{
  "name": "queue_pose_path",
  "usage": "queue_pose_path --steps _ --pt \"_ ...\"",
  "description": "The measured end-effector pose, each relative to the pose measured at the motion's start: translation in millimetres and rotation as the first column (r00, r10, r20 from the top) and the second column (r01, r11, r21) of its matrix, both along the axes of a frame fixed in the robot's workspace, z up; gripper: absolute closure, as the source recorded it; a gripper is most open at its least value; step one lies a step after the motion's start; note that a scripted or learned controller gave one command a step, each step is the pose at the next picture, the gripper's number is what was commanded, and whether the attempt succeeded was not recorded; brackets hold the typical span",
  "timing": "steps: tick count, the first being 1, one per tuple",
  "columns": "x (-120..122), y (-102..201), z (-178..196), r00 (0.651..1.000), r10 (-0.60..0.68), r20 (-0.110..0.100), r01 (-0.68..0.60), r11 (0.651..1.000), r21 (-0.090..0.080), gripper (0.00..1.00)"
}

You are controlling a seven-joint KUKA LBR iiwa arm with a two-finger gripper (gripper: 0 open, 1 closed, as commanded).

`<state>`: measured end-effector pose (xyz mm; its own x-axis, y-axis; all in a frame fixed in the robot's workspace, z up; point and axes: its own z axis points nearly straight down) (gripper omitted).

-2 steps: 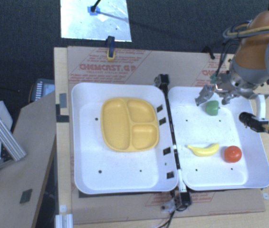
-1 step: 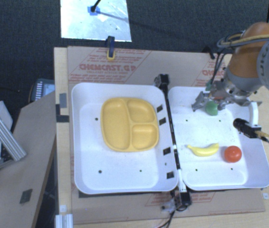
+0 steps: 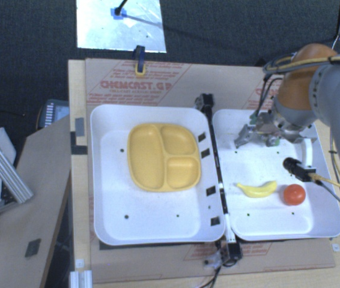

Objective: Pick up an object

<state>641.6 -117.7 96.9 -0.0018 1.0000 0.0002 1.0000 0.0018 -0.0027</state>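
Banana [image 3: 257, 189] is judged light, stiff, slick plastic, best taken across its middle; whether gripper [image 3: 242, 139] is open or closed cannot be told

We count two white bins, a left bin [image 3: 110, 185] and a right bin [image 3: 272, 221], one yellow divided plate [image 3: 163, 156], one banana [image 3: 257, 189] and one red tomato [image 3: 294, 194].

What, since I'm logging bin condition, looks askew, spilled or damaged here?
Nothing stands out: the yellow divided plate lies flat in the left bin, and the banana and tomato rest apart in the right bin.
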Motion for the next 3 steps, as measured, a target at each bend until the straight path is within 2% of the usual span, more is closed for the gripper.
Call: queue_pose_path --steps 1,3 --pt "2 0 15 1.000 -0.001 0.007 0.001 1.000 -0.001 1.00" --pt "-2 -8 135 1.000 -0.001 0.010 0.001 1.000 -0.002 1.00"
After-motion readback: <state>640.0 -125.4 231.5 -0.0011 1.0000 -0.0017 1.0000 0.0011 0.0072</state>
